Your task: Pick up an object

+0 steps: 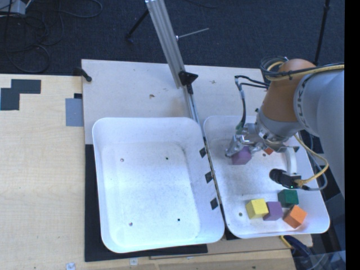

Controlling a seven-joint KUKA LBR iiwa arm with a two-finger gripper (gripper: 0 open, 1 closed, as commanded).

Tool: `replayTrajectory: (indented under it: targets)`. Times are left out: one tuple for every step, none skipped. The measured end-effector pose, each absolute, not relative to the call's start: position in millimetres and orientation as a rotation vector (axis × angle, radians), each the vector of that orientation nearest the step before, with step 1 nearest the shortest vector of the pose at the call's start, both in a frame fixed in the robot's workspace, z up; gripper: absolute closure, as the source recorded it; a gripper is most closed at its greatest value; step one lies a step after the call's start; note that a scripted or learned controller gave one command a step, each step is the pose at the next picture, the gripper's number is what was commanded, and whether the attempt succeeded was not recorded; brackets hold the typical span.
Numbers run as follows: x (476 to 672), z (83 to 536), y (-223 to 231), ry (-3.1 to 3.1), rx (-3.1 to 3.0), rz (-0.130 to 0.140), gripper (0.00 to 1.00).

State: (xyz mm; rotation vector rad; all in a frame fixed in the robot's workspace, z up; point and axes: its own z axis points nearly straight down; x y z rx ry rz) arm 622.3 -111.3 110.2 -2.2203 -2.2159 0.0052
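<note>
At the left of the frame the bench [39,167] shows pale wood with a few grey patches near its upper left. Next to it sits the left bin [147,184], a shallow white tray with only small dark specks on its floor. A grey metal rail [169,44] slants from the top centre of the frame down toward the seam between the two bins. The right bin [225,196] lies just beside the left one, their rims touching along a row of dark clips. In its upper middle, the pincer [241,149] hangs low over the bin floor with a purple block [242,156] between its fingers, closed on it. Above and to the right of it the orange band and grey arm [315,106] fill the right side of the frame. In the lower right corner of the right bin four blocks cluster close together: a yellow block [257,208], a second purple block [274,210], a green block [288,197] and an orange block [295,216].
</note>
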Motion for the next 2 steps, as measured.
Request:
replayTrajectory:
  targets:
    - [626.3,195,-31,-2.23,-2.214,-0.009,1.0]
    - [627.3,190,28,-2.224,-2.214,0.0,1.0]
